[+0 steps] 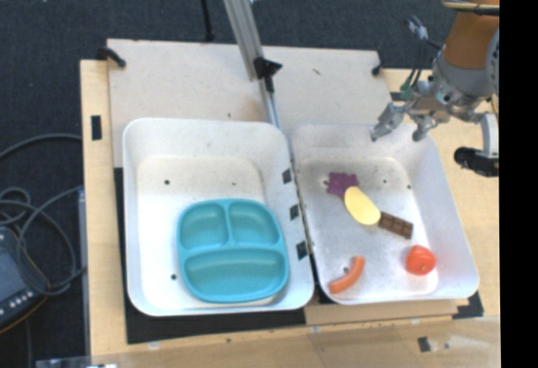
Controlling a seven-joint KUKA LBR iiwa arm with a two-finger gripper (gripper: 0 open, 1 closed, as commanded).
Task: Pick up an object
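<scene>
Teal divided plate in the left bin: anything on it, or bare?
Bare. All three compartments of the teal divided plastic plate show plain teal, and it lies flat in the left white bin.

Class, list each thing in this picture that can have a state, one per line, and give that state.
gripper: open, holding nothing, above the right bin's far rim
blue tray: flat in the left bin, compartments bare
yellow piece: lying in the right bin
brown bar: lying, touching the yellow piece
red ball: resting apart

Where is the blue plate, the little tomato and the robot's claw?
blue plate [232,249]: camera view, on the divider ridge near its middle, in the left bin.
tomato [420,260]: camera view, middle of its red body, in the right bin.
gripper [401,126]: camera view, midway between its two fingertips, above the right bin's far edge.
</scene>
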